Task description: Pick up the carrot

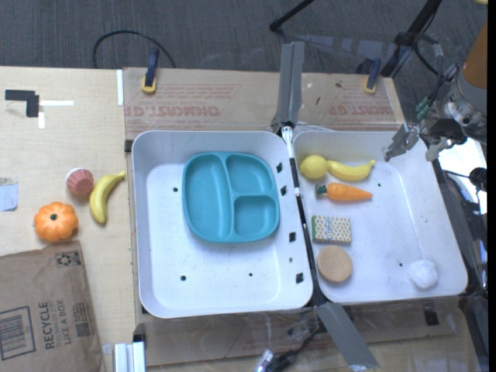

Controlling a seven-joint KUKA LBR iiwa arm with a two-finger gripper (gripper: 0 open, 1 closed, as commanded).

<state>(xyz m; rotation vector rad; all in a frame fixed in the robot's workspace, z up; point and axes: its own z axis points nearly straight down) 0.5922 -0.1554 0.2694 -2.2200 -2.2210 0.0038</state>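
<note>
Above the right bin's far right corner: gripper (412, 142) hovering, fingers spread, holding nothing.
Carrot (348, 193) lies untouched in right bin (442, 231), just near of a banana (350, 169); reach and grasp remain.

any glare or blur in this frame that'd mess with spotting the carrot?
Camera view: carrot is sharp, evenly lit, bold against the white right bin; soft glare on that bin's far right rim; gripper is dim and slightly blurred at the bin's top edge.
</note>
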